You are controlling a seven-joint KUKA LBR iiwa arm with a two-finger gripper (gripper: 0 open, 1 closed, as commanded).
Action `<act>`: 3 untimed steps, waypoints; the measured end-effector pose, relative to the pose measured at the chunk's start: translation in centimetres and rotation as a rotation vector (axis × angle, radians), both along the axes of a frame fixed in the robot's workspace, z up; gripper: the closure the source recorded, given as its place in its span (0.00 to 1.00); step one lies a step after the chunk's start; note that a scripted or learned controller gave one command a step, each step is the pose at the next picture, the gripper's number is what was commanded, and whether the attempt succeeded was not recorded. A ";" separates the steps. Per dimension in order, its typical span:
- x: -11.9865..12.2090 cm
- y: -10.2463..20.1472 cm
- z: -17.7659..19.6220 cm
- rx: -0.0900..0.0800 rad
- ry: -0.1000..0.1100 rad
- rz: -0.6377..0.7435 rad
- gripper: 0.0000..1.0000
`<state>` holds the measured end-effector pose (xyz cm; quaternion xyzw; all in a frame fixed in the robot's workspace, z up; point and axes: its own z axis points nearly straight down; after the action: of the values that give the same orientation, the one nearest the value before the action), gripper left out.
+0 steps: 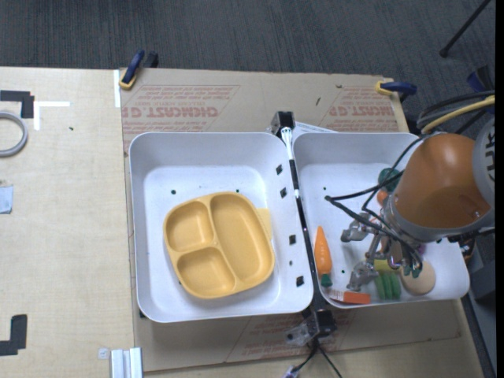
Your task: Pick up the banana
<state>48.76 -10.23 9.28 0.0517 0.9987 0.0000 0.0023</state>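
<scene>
Under the arm's orange band at the frame's right, your claw hangs in the right bin, open or closed you cannot tell, so go slowly down onto the yellow bit that looks like the banana, missing the green toy.

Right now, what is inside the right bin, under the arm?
In the right bin, a carrot lies apart from the arm. Beneath the tool sit green pieces, a beige egg-like item and something red. The arm covers the rest; no banana is identifiable.
</scene>
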 end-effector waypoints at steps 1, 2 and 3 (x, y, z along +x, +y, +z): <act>0.1 0.0 1.0 0.001 -0.003 -0.004 1.00; 0.2 -2.3 2.2 0.000 0.002 0.148 1.00; -0.6 -1.8 0.9 -0.001 0.002 0.432 1.00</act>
<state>48.14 -11.99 10.22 -0.1637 0.9865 -0.0002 0.0015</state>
